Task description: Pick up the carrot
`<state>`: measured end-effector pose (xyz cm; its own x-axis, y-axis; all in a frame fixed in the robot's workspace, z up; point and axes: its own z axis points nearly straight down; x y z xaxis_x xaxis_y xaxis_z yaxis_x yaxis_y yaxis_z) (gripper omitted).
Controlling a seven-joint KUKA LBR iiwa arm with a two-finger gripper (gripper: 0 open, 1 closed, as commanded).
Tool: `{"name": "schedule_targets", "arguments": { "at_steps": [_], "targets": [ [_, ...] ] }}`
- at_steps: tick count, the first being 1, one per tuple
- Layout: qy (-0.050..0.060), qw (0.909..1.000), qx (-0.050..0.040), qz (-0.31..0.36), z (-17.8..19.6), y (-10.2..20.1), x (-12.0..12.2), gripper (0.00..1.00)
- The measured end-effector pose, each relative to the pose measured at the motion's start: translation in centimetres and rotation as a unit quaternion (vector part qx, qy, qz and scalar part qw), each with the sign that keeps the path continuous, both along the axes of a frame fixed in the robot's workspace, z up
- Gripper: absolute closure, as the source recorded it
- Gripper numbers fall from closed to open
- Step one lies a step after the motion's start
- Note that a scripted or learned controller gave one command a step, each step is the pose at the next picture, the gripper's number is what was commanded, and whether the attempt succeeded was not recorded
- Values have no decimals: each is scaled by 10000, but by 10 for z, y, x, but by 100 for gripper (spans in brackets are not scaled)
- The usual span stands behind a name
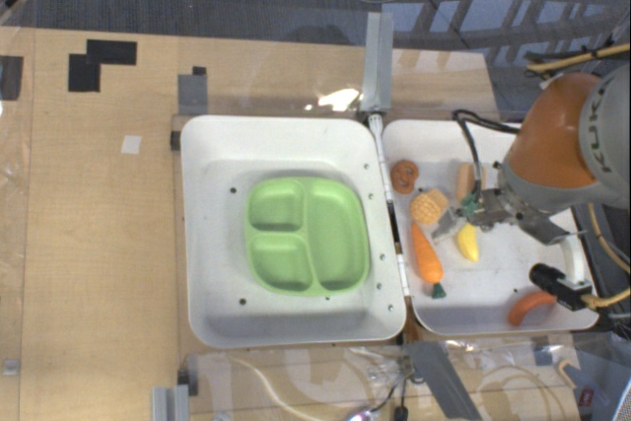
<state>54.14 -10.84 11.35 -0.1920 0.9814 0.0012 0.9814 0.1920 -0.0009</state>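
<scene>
Jaws (461,217) hover open, holding nothing, just right of carrot (426,256).

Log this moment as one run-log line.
target: orange toy carrot lying in right white bin, not held | gripper low beside yellow corn piece | green divided plate in left bin

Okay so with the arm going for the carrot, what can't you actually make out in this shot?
- End effector, camera view: too small and dark to tell how its fingers stand.
- Right bin, camera view: the arm covers its far right part.
- Orange item at the bin's lower right: partly under a black part, so its kind is unclear.
- Carrot: shows whole, lying apart from the end effector.
</scene>
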Motion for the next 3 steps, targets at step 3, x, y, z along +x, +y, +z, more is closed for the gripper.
{"name": "schedule_targets", "arguments": {
  "at_steps": [3],
  "targets": [
    [-99,9989,-16,-450,-24,18,1,0]
  ]
}}
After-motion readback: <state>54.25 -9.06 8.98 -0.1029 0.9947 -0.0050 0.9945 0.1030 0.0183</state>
